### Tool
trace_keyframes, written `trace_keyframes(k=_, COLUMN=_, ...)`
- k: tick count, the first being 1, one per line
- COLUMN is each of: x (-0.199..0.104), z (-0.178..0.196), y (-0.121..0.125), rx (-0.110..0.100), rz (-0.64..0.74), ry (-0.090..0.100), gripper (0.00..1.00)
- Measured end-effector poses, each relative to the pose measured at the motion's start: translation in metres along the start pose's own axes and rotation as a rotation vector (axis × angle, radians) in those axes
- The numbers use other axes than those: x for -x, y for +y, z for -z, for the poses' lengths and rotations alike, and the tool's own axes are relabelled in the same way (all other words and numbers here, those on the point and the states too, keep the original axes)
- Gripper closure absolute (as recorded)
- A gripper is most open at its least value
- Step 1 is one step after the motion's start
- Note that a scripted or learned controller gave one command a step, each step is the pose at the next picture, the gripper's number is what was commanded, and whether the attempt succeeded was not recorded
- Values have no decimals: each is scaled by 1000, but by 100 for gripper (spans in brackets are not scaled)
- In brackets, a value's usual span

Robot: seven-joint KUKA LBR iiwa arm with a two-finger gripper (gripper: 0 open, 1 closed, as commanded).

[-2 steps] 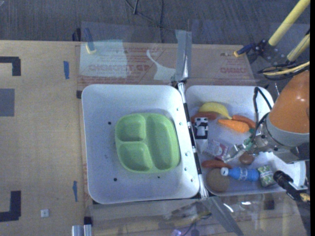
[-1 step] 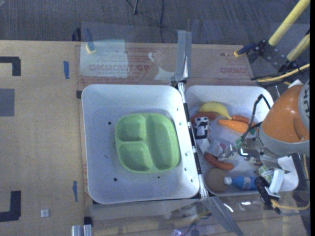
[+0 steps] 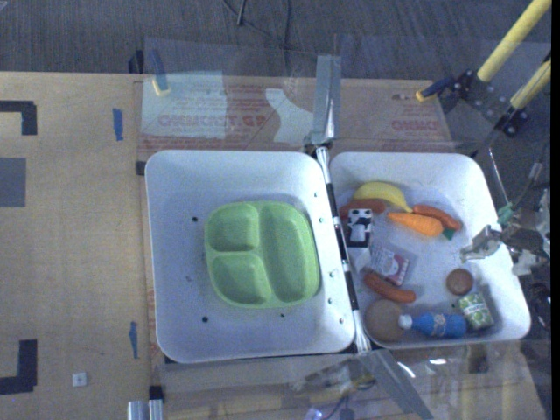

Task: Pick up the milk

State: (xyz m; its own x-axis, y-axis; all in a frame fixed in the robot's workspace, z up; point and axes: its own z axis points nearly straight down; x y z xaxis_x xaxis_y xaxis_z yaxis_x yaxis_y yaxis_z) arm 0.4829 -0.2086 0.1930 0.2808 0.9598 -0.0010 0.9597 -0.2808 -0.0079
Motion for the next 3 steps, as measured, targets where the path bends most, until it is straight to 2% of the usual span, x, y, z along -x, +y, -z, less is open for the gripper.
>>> trace_keyframes(k=1, x=-58, z=-87, y=-21, rx=-2, rz=-217, ry=1, gripper=0)
trace_keyframes(k=2, x=-10, z=-100, y=-8, rx=-3, rz=-304, ry=2, gripper=0)
trace_keyframes(k=3, x=-36, z=-107, y=83, rx=-4, rz=-266, ry=17, gripper=0)
